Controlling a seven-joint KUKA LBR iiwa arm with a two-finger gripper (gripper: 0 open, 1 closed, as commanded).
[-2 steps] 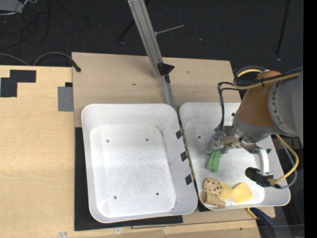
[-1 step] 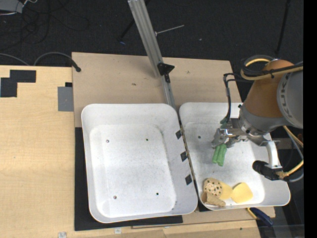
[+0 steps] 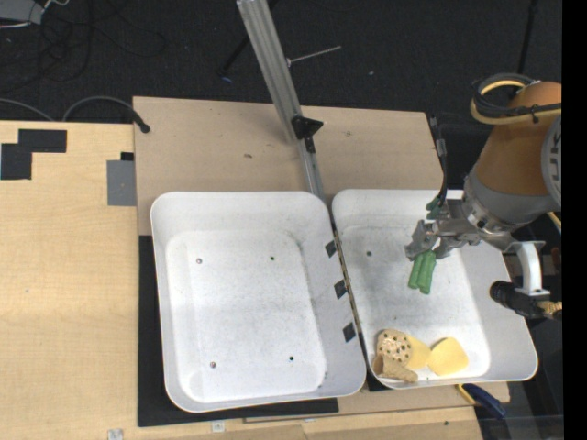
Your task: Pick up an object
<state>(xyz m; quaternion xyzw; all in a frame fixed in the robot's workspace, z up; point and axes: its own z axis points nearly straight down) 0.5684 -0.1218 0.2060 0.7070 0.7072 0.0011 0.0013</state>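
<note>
A green, stick-shaped object [image 3: 423, 272] hangs from my gripper [image 3: 429, 252] over the middle of the right bin [image 3: 367, 227]; the grey fingers are shut on its upper end. The arm, with its orange band, reaches in from the right above the bin's far right side. In the bin's near corner lie a yellow wedge [image 3: 448, 357] and a tan speckled piece [image 3: 394, 347] that touch each other.
The left bin [image 3: 183, 218] sits beside the right one, with black clips along their shared rim. An aluminium rail [image 3: 275, 71] slants up from behind the bins. The wooden bench spreads to the left.
</note>
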